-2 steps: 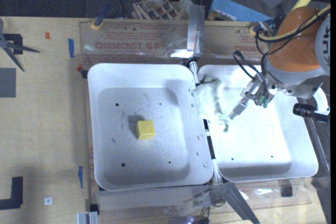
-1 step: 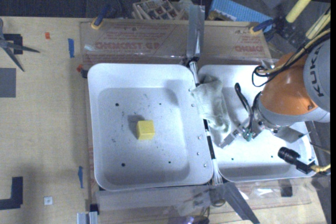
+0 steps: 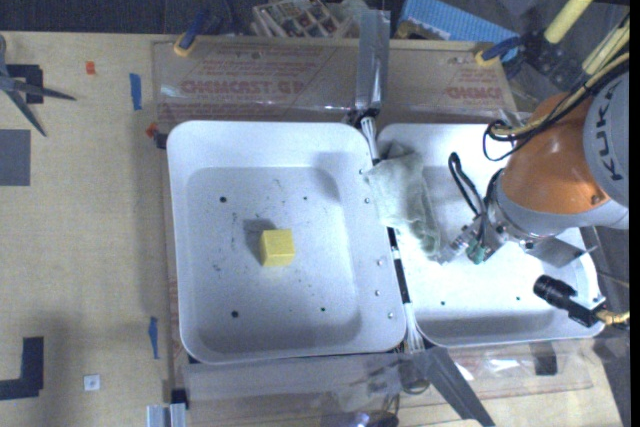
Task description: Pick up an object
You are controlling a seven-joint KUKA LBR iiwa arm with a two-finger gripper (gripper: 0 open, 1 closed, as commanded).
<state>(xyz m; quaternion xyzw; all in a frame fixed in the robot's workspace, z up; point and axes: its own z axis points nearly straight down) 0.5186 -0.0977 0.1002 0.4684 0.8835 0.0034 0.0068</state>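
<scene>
Two white bins are seen side by side on the bench. In the left bin (image 3: 200, 155), a yellow block (image 3: 277, 246) lies on the floor, a little left of centre and nearer the front edge than the back. It rests alone, well apart from every wall.

In the right bin (image 3: 500, 310), a pale crumpled cloth (image 3: 410, 193) is bunched against the left wall, toward the back corner, and partly draped over the shared rim between the bins.

The arm (image 3: 555, 175) is positioned over the right bin, with its orange band above the right side of that bin. The gripper (image 3: 470, 247) is lowered just beside the cloth's front right edge. Whether it is open or closed cannot be told; nothing is seen held.

The task is judged to be at an early stage. No object has been lifted: block and cloth both rest in their bins. A grasp and a lift remain to be made. The cloth is judged the likelier target, given its nearness to the gripper; the block is well apart from it.
</scene>
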